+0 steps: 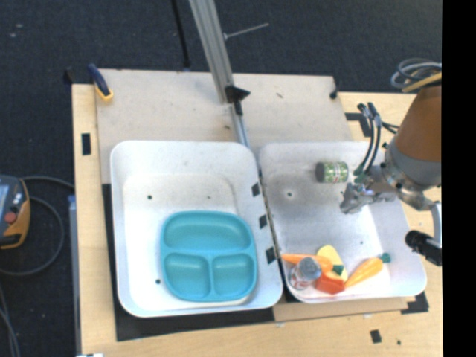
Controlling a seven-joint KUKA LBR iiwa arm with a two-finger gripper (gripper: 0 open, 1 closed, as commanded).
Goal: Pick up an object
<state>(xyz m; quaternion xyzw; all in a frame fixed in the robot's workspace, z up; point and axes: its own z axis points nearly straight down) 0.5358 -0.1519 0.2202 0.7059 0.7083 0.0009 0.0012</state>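
My gripper (352, 200) hangs over the right bin (297, 214), right of its middle, with nothing visibly between its fingers. A small green-and-grey can (332, 172) lies on its side just up and to the left of the gripper, apart from it. Along the bin's front edge sits a cluster of toys: an orange carrot (364, 272), a yellow piece (329, 259), a red piece (332, 285), a small orange stick (295, 259) and a clear round item (304, 273). The grey arm with its orange band (424, 129) comes in from the right.
The left bin (141, 169) holds a blue three-compartment plate (210, 255) toward its front. A metal rail (216, 50) runs from the back of the bench to the gap between the bins. Cables (372, 125) hang by the arm.
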